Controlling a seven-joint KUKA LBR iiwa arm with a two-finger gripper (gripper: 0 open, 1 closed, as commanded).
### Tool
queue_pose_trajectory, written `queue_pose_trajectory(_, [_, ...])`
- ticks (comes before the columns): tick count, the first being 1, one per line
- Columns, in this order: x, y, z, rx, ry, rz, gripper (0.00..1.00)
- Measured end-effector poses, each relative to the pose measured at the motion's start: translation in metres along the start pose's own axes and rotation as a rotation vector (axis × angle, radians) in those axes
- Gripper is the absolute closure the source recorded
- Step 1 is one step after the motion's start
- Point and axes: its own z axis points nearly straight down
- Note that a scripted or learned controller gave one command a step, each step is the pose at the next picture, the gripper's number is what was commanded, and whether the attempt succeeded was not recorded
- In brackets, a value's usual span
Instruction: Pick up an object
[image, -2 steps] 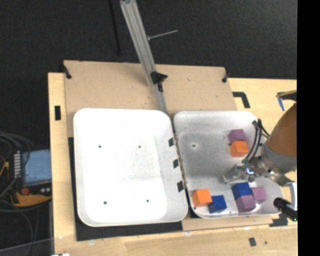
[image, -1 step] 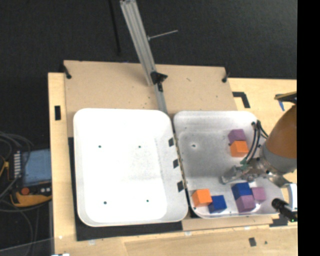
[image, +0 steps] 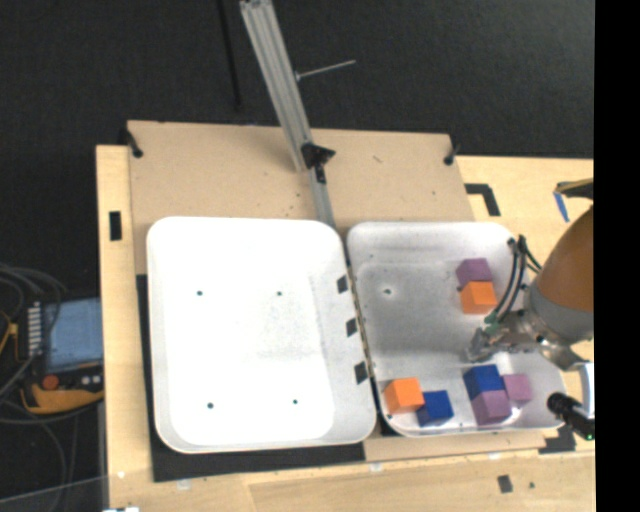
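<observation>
Reaching in from the right, the arm (image: 570, 275) has its hand (image: 492, 340) low over the right bin (image: 420, 250), roughly midway between two groups of blocks; the hand is small and blurred against the bin floor, so I cannot tell how it is set, and nothing can be seen held in it. Every candidate for picking lies in this right bin. Toward the far right side a purple block (image: 474, 271) sits touching an orange block (image: 478, 296) just nearer. Along the near edge, an orange cube (image: 404, 394) rests against a blue cube (image: 435, 407), and further right a blue block (image: 484, 379) is packed tight with a dark purple block (image: 490, 405) and a paler purple block (image: 518, 389). The hand hovers just left of and beyond that blue block, which makes it the likeliest target, in my judgement, though its neighbours crowd it and leave little room on the near and right sides. The left bin (image: 250, 330) lies beside the right one on the desk (image: 290, 160), presumably kept as the drop side. No block looks lifted yet, so the pick appears still to be made.
</observation>
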Motion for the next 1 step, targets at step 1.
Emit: queue_pose_trajectory(1, [0.0007,-0.0056,-0.0599,0.001,0.000,-0.009,1.00])
